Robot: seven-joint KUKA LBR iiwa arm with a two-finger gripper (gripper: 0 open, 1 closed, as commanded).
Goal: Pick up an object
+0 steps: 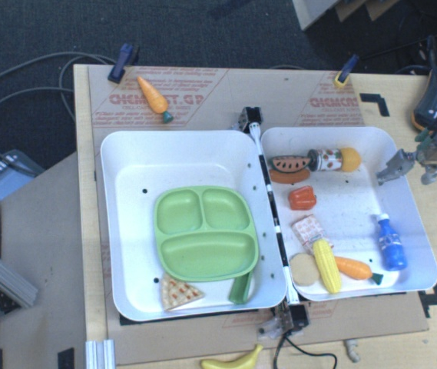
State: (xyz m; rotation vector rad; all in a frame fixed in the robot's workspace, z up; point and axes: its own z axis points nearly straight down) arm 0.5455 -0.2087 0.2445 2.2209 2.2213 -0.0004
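Camera view, starting at the near edge of the bench (203, 91): a banana (233, 357) lies just outside the bins. In the left bin (118, 229) a pizza slice (178, 292) rests at the near wall, beside a green piece (240, 288) that touches the green plate (206, 233). The plate has three compartments and sits in the middle of this bin.

In the right bin (410, 206), nearest to the camera, a round cookie (304, 270), a corn cob (326, 264) and a carrot (354, 268) lie close together, the corn touching both. A blue bottle (390, 243) lies to their right, near the wall. Just beyond the corn is a pink wafer (308, 228), then a red pepper (302, 198). At the far side a hot dog (289, 176) lies under a watermelon slice (287, 162), with a small bottle (333, 160) just beside them.

The gripper (408, 167) is at the right wall of this bin, its fingers spread apart, with nothing between them. It is well apart from every object.

Farthest, on the bare bench behind the left bin, lies a second carrot (153, 98).
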